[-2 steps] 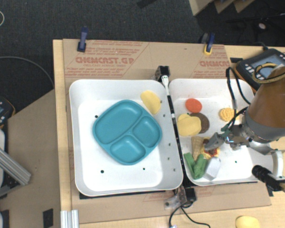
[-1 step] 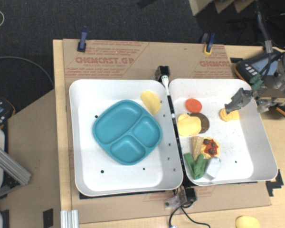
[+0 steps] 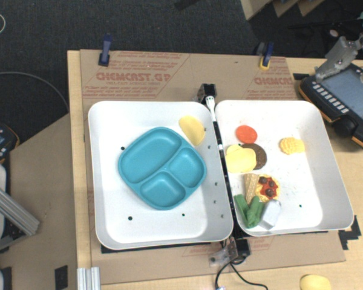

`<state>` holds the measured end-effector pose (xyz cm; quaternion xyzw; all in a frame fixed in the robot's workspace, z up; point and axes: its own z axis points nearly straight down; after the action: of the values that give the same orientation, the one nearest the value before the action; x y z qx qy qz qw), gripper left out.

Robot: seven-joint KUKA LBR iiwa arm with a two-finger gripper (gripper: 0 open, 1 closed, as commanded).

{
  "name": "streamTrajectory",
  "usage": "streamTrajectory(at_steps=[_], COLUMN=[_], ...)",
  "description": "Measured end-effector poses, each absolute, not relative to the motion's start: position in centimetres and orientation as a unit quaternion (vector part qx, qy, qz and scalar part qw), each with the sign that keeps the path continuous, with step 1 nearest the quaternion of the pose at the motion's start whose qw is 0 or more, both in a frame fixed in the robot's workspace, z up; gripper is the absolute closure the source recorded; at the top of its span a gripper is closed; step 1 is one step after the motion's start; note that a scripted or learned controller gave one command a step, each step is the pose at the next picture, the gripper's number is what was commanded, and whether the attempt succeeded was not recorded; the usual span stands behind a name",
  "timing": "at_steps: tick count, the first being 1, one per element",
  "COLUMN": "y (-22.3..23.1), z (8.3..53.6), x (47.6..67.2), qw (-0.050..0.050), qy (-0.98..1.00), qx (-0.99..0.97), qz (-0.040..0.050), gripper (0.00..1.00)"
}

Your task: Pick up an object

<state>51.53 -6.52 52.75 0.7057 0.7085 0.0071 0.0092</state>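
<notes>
How the jaws stand cannot be told.

The right bin (image 3: 314,122), a shallow white glossy tray with rounded corners, holds a cluster of small toy foods along its left side. At the top of the cluster lies a flat orange-red disc (image 3: 247,133). Just below it a smooth pale yellow slab (image 3: 240,159), roughly square, overlaps a dark brown disc (image 3: 261,156) that shows at its right edge. Further right, apart from the others, sits a small yellow ridged piece (image 3: 291,145), with its long axis running left to right. Below the slab lies a tan wedge (image 3: 251,186) with its long axis running up and down the view, and red and dark lumps (image 3: 268,188) touch its right side. Green pods (image 3: 249,211), long and narrow, lie beneath it and slant toward the lower right. They touch a pale, glossy block (image 3: 270,215).

The left bin (image 3: 103,162), of the same white plastic, holds a teal plate (image 3: 162,168) of rounded square shape, turned corner-up and split into three smooth compartments. A yellow oval piece (image 3: 192,130) rests against the plate's upper right edge, with its long axis slanting down to the right.

Both bins sit on a brown printed board (image 3: 139,74) on the bench, which is fixed by a blue clamp (image 3: 104,50) and a yellow and blue clamp (image 3: 265,56).
</notes>
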Motion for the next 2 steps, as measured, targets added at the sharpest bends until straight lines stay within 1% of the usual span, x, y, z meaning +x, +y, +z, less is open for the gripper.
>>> streamTrajectory(at_steps=[1, 2], y=[-6.6, -7.5], z=[52.9, 37.5], x=[51.4, 48.8], qw=[0.004, -0.007], qy=[0.708, 0.706], qx=[0.707, 0.708], qz=[0.0018, -0.0053], gripper=[1.0, 1.0])
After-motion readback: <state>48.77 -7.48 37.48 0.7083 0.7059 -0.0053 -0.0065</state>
